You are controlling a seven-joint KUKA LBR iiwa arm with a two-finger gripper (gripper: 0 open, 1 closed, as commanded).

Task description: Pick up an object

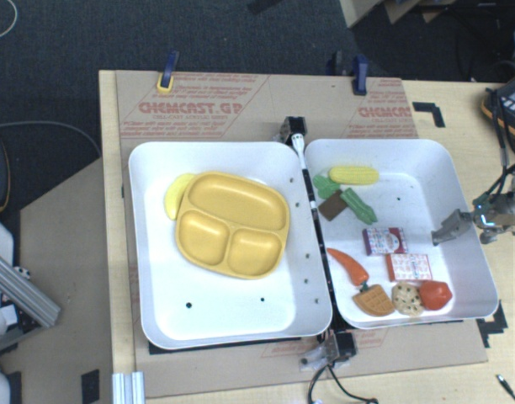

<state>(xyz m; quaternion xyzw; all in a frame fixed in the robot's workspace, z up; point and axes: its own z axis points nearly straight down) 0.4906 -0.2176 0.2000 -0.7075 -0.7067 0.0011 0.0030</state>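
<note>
The right bin [434, 162] holds several toy foods. A yellow corn cob [353, 174] lies at its back, with green pieces [356, 204] and a small brown block [331, 209] just in front of it. Two red-and-white packets [384, 241] [408, 267] sit in the middle. A red chili pepper [349, 265], a toast slice [374, 300], a cookie [406, 297] and a red tomato [435, 294] lie along the front. My gripper [469, 222] hangs at the bin's right rim, right of the packets and touching none of the foods.
The left bin [156, 293] carries a yellow divided plate [232, 223] with a yellow piece [175, 194] tucked under its left edge. Clamps [166, 76] [359, 73] stand at the bench's back edge. Cables hang by the gripper at the right.
</note>
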